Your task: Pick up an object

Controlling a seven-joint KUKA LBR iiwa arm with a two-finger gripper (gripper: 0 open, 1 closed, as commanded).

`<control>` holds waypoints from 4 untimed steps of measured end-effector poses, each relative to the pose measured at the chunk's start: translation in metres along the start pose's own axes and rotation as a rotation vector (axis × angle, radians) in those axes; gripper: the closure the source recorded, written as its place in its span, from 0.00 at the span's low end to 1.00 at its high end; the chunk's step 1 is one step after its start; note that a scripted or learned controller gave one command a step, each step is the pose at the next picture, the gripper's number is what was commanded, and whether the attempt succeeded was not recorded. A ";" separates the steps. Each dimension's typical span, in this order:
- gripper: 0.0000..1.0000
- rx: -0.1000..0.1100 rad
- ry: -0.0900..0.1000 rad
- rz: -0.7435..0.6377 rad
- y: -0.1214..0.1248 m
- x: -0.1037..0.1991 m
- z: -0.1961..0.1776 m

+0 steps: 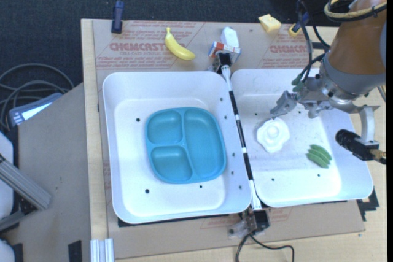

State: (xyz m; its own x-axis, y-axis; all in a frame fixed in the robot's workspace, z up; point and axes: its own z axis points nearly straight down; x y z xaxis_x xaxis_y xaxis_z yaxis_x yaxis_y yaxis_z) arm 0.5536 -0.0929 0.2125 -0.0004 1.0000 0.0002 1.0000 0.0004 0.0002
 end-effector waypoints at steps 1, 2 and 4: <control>0.00 0.002 0.000 0.001 0.024 -0.025 0.099; 0.00 -0.002 -0.001 -0.001 0.102 -0.047 0.084; 1.00 -0.001 0.000 -0.001 0.085 -0.007 0.108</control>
State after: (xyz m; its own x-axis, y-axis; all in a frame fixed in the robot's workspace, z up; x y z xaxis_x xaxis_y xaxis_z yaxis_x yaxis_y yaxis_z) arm 0.6389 -0.1002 0.1045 -0.0013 1.0000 -0.0001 1.0000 0.0013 0.0011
